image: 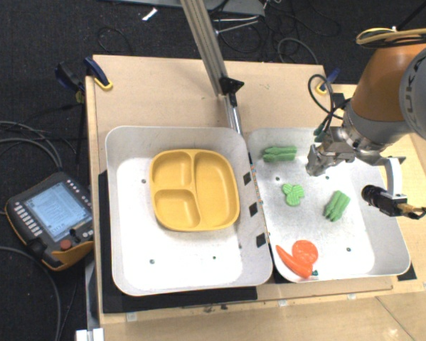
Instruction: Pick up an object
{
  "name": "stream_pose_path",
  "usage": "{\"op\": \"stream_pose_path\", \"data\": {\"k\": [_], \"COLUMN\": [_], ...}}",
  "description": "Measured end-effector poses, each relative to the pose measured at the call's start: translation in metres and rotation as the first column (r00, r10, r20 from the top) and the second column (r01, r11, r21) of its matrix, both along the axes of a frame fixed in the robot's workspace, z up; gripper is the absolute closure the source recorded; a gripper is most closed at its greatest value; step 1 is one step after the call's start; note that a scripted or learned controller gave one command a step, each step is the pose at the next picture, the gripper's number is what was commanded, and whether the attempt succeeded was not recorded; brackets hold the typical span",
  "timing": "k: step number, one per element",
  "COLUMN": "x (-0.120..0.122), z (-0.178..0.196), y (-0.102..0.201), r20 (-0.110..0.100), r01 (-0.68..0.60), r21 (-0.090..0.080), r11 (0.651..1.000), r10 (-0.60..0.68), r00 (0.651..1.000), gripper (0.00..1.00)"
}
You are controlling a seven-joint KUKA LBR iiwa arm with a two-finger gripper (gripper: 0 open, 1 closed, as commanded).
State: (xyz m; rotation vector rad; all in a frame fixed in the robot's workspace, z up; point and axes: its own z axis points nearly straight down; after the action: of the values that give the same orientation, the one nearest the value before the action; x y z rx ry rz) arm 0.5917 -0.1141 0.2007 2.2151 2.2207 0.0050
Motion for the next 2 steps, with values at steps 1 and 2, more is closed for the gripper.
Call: {"op": "stream_pose_path", "data": {"k": [1,2], "x": [-0.005,-0.004], "z": [0.058,0.076], "y": [-0.007,-0.007], "r20": [0.002,-0.002], "r01": [0.001,0.000], "r21": [-0.001,0.000], "r11": [1.000,1.000], "r10": [0.000,0.000], "r00": [1.000,1.000], "gripper": [1.00,1.00]}}
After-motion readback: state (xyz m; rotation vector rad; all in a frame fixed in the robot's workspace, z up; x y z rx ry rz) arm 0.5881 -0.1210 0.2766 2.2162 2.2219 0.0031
